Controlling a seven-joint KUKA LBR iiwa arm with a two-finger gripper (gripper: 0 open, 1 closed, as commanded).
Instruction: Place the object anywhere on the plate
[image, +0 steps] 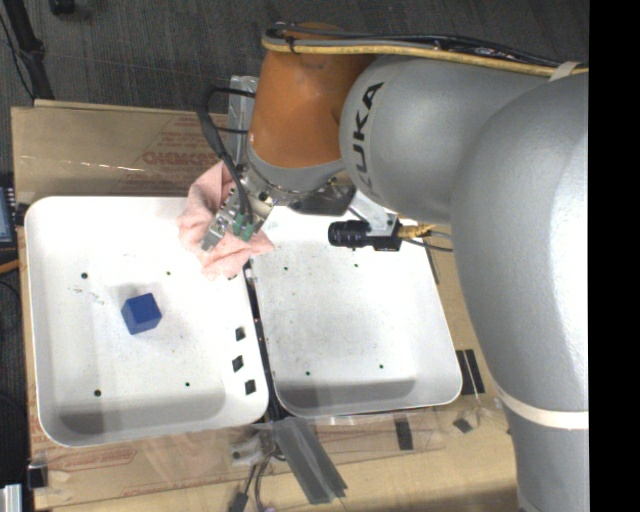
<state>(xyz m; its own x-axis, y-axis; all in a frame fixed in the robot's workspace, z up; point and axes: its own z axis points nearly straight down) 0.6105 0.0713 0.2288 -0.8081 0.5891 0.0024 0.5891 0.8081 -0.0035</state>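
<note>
1. The blue cube lies loose on the floor of the left bin, toward its near-left side.
2. The pink plate sits at that bin's far-right corner — well apart from the cube.
3. The gripper hangs over the plate; its grasp cannot be told, and no cube shows there.

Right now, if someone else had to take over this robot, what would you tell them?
Gripper: over the far right corner of the left bin, above a pink plate. I cannot tell whether it is open or shut, or holding anything.
Blue cube: on the left bin's floor, apart from the plate, nearer the camera.
Done: nothing, by how things lie; the cube is not on the plate.
Left: if the cube is the object, grasp it, carry it to the plate and set it down.
</note>
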